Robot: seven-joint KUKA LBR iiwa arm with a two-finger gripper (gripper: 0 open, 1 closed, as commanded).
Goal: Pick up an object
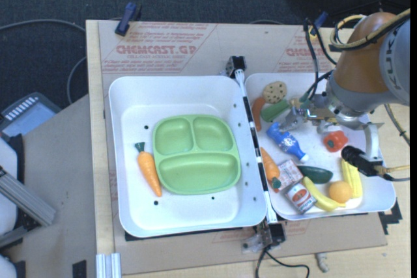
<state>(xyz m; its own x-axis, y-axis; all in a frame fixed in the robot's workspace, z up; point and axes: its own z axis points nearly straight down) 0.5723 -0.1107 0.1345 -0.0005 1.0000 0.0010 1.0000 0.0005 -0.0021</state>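
Observation:
My gripper (pixel 298 115) is down in the right bin (pixel 384 189), near its upper middle. It hangs just right of a green toy vegetable (pixel 276 111) and above a blue bottle (pixel 287 142). A red tomato (pixel 335 140) lies to its lower right and a speckled cookie (pixel 275 90) to its upper left. Lower in the bin lie a dark cucumber (pixel 317 174), a banana (pixel 319 196), an orange (pixel 339 192), a red can (pixel 299 196) and a small carrot (pixel 268 165). I see nothing clearly held.
The left bin (pixel 127 140) holds a green divided plate (pixel 195 154) and a carrot (pixel 148 169) beside it. The grey arm with its orange band (pixel 365 52) comes in from the upper right over the right bin. A black clip (pixel 236 64) sits where the bins meet.

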